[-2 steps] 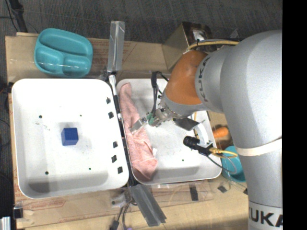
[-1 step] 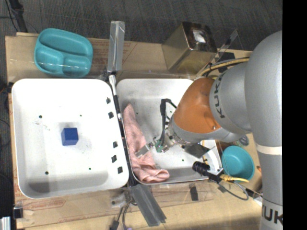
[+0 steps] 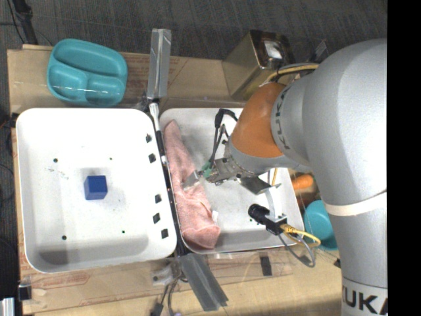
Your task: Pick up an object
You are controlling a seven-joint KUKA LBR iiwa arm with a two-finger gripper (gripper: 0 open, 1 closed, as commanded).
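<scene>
Pink cloth (image 3: 191, 189) lies in the right bin (image 3: 230, 243) on the wooden bench (image 3: 197, 71); claw (image 3: 197, 176) grip unclear.

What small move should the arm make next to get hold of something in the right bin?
Probably a short descent. The end effector sits at the edge of the pink cloth lying along the right bin's left wall, and nothing shows between its tips, so lowering onto the cloth before closing looks most promising.
</scene>
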